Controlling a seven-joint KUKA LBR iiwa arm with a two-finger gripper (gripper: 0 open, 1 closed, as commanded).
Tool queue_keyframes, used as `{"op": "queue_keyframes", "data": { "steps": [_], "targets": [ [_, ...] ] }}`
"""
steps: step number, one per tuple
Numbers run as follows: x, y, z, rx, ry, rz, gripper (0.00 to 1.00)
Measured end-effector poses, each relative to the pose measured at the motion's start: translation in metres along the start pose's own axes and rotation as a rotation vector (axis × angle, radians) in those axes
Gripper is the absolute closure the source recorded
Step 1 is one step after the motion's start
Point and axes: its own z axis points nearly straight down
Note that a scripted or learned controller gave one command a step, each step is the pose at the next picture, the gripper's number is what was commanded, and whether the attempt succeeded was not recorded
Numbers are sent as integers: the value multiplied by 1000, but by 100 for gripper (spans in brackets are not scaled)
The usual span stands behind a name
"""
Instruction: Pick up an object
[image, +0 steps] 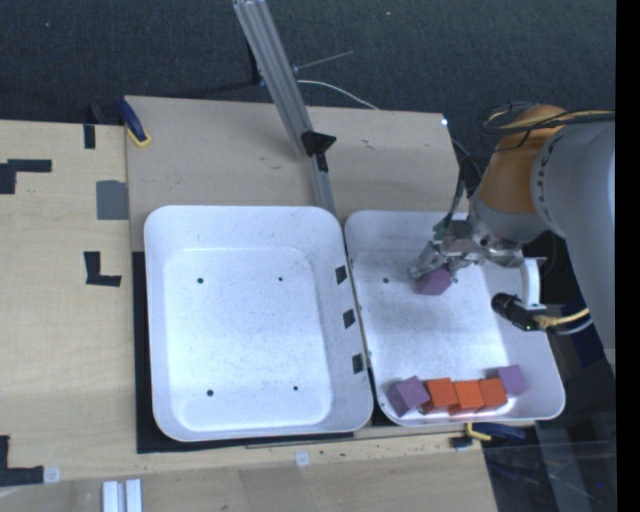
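My gripper (440, 268) is low over the upper middle of the right bin (400, 240). A small purple block (434, 283) sits tilted between its fingertips, and the gripper is shut on it. The grey arm with its orange band (515, 180) comes in from the right, above the bin's far right corner.
A row of blocks lies along the right bin's near edge: a purple one (406, 395), three orange ones (465, 396), and a smaller purple one (512, 379). The left bin (170, 300) lies alongside. A slanted metal post (285, 80) rises behind the bins.
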Motion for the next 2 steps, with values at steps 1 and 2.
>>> {"op": "queue_keyframes", "data": {
  "steps": [1,2],
  "targets": [
    [78,0,-85,-9,2,-6,100],
    [189,9,-90,-2,3,-7,100]
  ]
}}
